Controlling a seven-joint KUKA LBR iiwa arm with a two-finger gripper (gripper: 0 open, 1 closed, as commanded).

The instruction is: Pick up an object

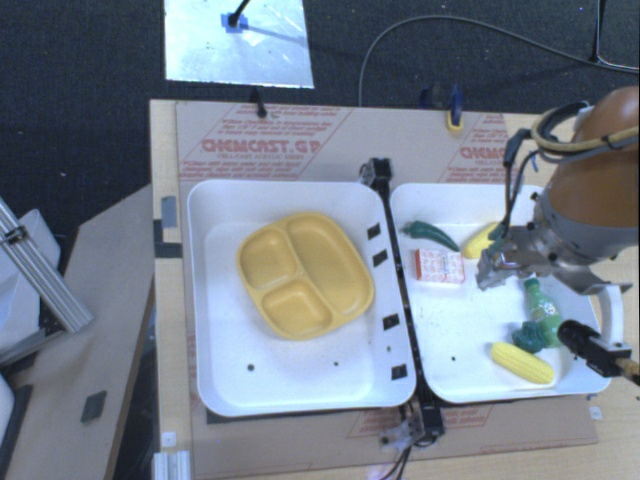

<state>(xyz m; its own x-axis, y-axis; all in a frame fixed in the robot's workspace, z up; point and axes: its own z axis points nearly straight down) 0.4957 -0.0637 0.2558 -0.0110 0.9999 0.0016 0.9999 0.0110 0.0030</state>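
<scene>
Progress: we judge the pick not yet made; every object lies on the floor of the right bin (440, 368).
Objects: in the right half of the frame we see a green pepper (432, 233), a red-and-white packet (439, 266), a green bottle (542, 308) and a corn cob (522, 362).
Gripper (492, 268): low over the right bin, just right of the packet.
Fingers: we cannot tell whether they are open or closed, and we see nothing between them.

right bin (440, 373) crowded, yellow tray (305, 273) fills left
</scene>
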